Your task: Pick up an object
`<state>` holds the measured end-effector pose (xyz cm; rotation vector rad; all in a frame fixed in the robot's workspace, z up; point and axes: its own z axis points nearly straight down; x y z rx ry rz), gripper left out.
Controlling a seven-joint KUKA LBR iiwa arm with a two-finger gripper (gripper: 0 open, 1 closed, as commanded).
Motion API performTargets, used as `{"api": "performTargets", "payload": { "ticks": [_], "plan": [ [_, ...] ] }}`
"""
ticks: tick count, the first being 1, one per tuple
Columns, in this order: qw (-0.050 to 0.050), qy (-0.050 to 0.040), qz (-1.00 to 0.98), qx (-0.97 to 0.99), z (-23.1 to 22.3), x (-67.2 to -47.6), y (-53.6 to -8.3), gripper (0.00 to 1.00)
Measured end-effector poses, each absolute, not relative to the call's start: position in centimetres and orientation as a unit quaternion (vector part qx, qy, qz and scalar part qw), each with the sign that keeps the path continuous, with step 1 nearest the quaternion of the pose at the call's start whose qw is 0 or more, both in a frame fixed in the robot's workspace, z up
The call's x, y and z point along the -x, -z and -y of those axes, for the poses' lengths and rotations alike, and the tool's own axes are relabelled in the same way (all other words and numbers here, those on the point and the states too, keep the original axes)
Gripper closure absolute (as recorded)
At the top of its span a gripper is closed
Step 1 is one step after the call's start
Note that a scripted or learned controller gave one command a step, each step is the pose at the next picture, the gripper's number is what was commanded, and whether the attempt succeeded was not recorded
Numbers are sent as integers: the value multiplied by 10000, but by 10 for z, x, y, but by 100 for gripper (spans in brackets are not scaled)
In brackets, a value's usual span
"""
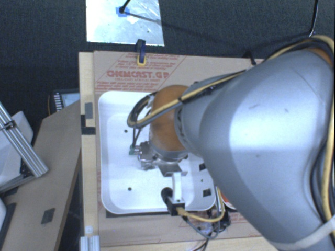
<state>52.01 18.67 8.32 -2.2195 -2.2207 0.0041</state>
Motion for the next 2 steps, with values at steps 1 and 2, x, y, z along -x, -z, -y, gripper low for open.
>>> {"api": "performTargets", "payload": {
  "ticks": [1, 2],
  "plan": [
    [-63, 79, 7075, 7067, -163, -602, -218, 100],
    [13, -8, 7107, 7035, -239, -545, -79, 100]
  ]
}}
